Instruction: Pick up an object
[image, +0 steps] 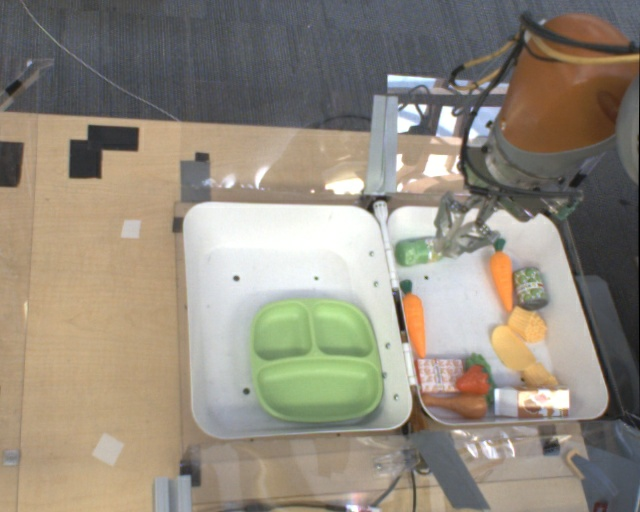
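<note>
My gripper hangs low over the back left part of the right bin, under the orange wrist band. A small green bottle-like item lies right beside it on its left, by the bin's left wall, touching or nearly touching it. I cannot make out whether that item is gripped. An orange carrot lies just right of the gripper, and a second carrot lies below the green item.
The right bin also holds a dark green round item, yellow pieces, a strawberry, a red-and-white box and a white bottle. A green divided plate sits in the left bin.
</note>
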